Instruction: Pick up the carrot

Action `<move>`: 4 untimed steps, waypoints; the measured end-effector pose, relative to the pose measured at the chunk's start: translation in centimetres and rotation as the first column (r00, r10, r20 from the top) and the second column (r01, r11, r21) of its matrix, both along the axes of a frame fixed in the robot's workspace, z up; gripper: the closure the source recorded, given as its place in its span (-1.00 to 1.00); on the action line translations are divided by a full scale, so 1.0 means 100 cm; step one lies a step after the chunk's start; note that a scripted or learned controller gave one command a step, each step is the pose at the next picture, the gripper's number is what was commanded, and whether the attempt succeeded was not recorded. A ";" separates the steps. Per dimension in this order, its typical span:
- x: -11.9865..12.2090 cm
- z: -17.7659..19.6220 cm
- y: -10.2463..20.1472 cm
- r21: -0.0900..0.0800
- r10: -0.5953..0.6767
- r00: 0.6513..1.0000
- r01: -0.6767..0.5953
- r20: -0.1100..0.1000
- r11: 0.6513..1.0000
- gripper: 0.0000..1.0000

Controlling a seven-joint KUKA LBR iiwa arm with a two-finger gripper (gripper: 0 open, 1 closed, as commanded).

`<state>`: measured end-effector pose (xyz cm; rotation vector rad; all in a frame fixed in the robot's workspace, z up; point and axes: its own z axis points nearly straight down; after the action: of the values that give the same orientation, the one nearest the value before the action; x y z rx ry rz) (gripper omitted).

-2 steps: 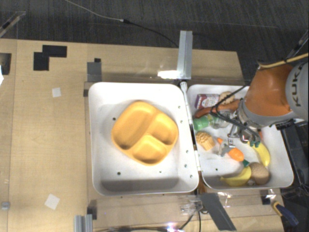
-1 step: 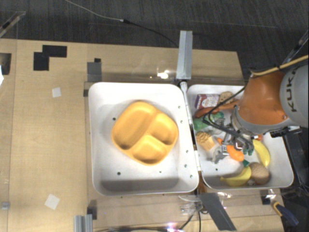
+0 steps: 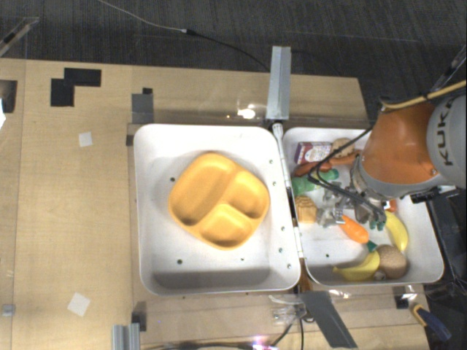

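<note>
Leaving alone the left bin [image 3: 149, 217] and the yellow divided dish [image 3: 219, 199] lying in it. Working wholly in the right bin [image 3: 325, 257], among crowded toy food. Passing over the tan chunk [image 3: 306, 210] by the bin's left wall. Hanging low with the gripper [image 3: 349, 216] over the bin's middle, right above the carrot [image 3: 355, 230], which is lying flat on the bin floor, tilted down to the right. Not managing to tell whether the jaws are wide or narrow, with the wrist hiding them. Judging the best grip to be across the carrot's short width, centred on its body, lowering straight and closing gently. Watching, further right, the yellow banana [image 3: 398, 232] and the brown round piece [image 3: 392, 262] near the carrot's tip, probably risking a nudge.
</note>
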<state>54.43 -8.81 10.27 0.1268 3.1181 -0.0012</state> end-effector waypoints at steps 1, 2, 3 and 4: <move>-0.030 0.006 -0.001 0.001 0.140 0.990 -0.140 -0.016 0.990 1.00; -0.046 0.010 -0.025 -0.001 0.534 0.845 -0.534 -0.016 0.845 1.00; 0.037 0.018 -0.053 -0.004 0.497 0.867 -0.497 -0.012 0.867 1.00; -0.002 0.003 -0.047 -0.045 0.776 0.631 -0.775 0.012 0.631 1.00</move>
<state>54.27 -13.54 10.58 -1.2134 2.8426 -0.0407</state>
